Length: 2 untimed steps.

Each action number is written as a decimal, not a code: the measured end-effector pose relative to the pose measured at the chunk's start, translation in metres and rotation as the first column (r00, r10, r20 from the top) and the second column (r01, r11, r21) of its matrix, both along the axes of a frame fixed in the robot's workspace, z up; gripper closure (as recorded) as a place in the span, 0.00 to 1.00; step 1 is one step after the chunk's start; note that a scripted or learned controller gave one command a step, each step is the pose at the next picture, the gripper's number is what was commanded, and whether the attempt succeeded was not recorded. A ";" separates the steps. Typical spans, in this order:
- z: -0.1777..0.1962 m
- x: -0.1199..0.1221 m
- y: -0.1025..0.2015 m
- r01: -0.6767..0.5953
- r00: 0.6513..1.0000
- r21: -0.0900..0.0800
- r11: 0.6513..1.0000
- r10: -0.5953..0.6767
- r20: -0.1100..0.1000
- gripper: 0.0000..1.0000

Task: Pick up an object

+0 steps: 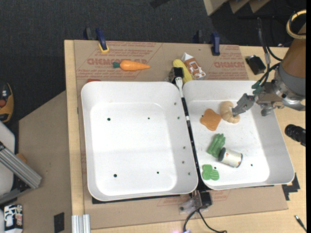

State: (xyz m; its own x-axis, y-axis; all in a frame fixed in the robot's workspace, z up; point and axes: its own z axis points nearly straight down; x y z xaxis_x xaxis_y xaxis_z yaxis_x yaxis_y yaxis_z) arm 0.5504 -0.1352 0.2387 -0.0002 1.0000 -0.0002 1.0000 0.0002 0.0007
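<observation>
Currently the gripper (236, 111) is low in the right bin (272, 144), its tip against the right side of a round beige object (227, 111) in the bin's upper middle. Whether its jaws are open, closed or gripping that object cannot be told from this angle. Just left of the beige object, and touching or nearly touching it, lies an orange piece (210, 120). Below these sits a dark green item (215, 145), with a small white cylinder (230, 158) against its lower right. A bright green piece (210, 173) lies near the bin's lower left corner. The left bin (97, 101) adjoins the right one along a dark seam. Beyond the bins, on the cardboard bench top (155, 52), rest a toy carrot (130, 66), a yellow item (180, 66) and a small red-and-white carton (193, 67). Two blue clamps (101, 39) grip the board's far edge.
</observation>
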 end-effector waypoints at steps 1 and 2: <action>0.011 0.001 0.000 -0.001 1.000 -0.001 1.000 0.001 0.003 1.00; -0.062 -0.068 0.041 0.001 1.000 0.005 1.000 -0.001 -0.012 1.00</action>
